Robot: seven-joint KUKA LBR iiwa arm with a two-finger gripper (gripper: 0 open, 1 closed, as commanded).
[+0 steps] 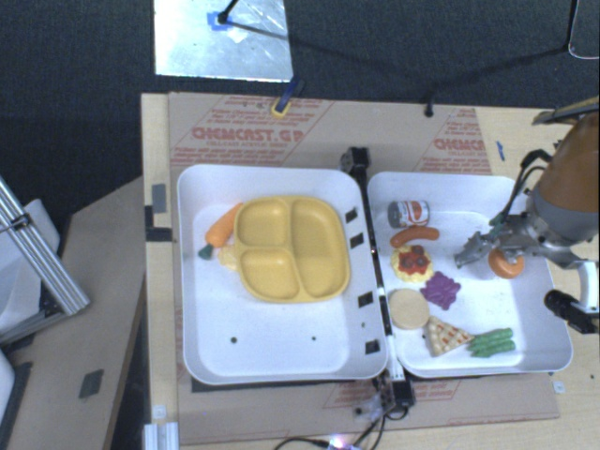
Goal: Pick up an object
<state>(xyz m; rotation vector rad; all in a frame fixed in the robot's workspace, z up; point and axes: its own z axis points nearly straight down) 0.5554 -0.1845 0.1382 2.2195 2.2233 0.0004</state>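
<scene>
A: Cardboard sheets cover the bench (244, 129), and two white bins sit on them side by side. The arm reaches into the right bin (553, 345) from the right, and its hand (480, 247) hangs low over that bin's middle.

B: Which thing is nearest the hand?

A: The orange round piece (507, 264) lies just beside the hand, on the arm's side, tucked under the wrist. The red and yellow toy (413, 262) lies a little beyond the fingertips, away from the arm. The sausage (414, 236) is just past that toy, and the can (408, 214) lies further off still, toward the bin's far corner.

B: Is the hand holding anything?

A: No object shows between the fingers. They look spread apart into a small fork, pointing away from the arm, so the hand reads as open and empty.

B: So what does the coming move turn on?

A: Probably on direction. The orange piece is closest, yet it sits behind the fingertips rather than between them, so a pull back toward the arm would be needed. The red and yellow toy lies straight ahead of the fingers. The sausage has its long axis running roughly along the hand's pointing line, which would call for a turn of the wrist.

B: And the rest?

A: The purple grapes (441, 291), round cookie (408, 308), pizza slice (445, 336) and green beans (492, 342) lie to one side of the hand, nearer the bin's front edge. The yellow plate (286, 248) and carrot (221, 226) are well apart in the left bin (202, 345).
</scene>
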